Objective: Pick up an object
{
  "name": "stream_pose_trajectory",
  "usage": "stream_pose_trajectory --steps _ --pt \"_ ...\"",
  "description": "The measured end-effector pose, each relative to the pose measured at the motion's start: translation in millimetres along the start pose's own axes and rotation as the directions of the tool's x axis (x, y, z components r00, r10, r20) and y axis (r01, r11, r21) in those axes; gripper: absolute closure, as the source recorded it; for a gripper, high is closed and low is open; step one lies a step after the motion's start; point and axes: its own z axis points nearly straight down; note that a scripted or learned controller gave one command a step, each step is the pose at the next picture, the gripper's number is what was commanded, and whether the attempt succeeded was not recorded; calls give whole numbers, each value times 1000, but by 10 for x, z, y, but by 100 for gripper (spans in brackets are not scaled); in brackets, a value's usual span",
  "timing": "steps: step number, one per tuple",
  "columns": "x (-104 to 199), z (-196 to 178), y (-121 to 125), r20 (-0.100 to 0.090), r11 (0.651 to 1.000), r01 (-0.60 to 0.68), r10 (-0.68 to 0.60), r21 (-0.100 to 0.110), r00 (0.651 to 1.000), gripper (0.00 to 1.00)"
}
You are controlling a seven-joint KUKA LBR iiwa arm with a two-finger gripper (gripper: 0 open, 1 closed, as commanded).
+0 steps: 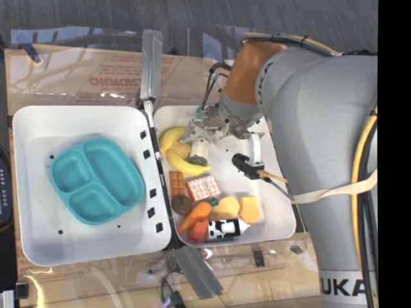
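Observation:
My gripper (pixel 204 132) hangs low over the far left part of the right bin (pixel 276 197), reaching in from the right under the grey arm with its orange band. Just below it lies a small pale can (pixel 199 150), resting against a yellow banana (pixel 178 154). I cannot make out whether the gripper touches the can. Nearer the front lie an orange and white cube (pixel 203 187), a brown bar (pixel 176 183), a dark round piece (pixel 182 204), a carrot (pixel 194 215), two yellow pieces (pixel 226 207) (pixel 250 210) and a black and white carton (pixel 224 229).
The left bin (pixel 38 230) holds a teal divided plate (pixel 96 179). A ridge with black clips (pixel 154 172) separates the two bins. The big grey arm covers the right bin's far right corner and the bench beyond it.

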Motion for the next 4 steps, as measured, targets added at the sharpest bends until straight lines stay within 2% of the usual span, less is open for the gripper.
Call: stream_pose_trajectory --steps 1,2,3,4 --pt "1 -119 11 0 1000 3 -3 -1 1000 100" --pt "1 -117 9 0 1000 4 -4 -1 1000 0" --pt "226 -7 -286 0 999 45 -45 -1 999 0" --pt "215 -123 -276 2 999 47 -47 -3 999 100"
